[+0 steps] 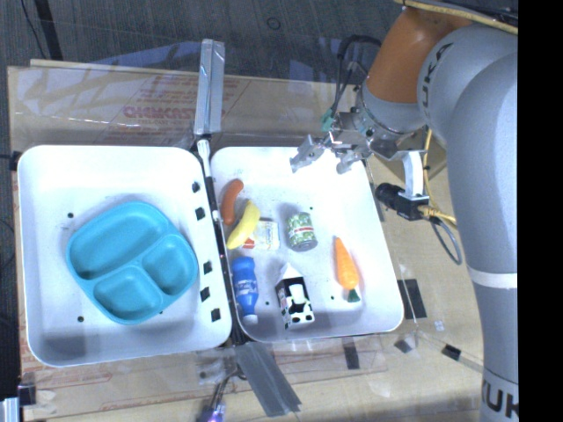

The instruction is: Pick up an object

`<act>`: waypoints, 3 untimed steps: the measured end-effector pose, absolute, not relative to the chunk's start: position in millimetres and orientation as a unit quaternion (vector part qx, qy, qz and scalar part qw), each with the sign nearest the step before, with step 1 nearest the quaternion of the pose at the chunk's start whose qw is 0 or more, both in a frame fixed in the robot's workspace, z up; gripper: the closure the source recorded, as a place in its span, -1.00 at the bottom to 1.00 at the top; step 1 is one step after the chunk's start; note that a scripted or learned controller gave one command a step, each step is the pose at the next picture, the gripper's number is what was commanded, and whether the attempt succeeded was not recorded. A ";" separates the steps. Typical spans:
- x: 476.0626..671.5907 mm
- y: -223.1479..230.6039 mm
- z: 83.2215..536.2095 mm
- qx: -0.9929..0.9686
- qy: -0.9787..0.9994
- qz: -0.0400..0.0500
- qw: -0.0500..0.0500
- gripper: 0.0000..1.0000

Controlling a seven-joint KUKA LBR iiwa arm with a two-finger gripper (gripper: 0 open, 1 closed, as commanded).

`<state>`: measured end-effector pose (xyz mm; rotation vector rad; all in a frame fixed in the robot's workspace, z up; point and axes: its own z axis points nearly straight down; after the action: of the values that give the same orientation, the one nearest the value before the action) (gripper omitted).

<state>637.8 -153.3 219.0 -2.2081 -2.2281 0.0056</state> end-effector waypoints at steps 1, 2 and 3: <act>610.3 -195.0 92.2 -0.728 -0.686 0.001 0.001 -1.00; 553.4 -178.7 91.6 -0.701 -0.713 0.001 0.002 -1.00; 516.8 -205.0 92.4 -0.642 -0.766 -0.003 0.003 -1.00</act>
<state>516.8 -205.0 92.4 -2.0135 -2.4029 -0.0087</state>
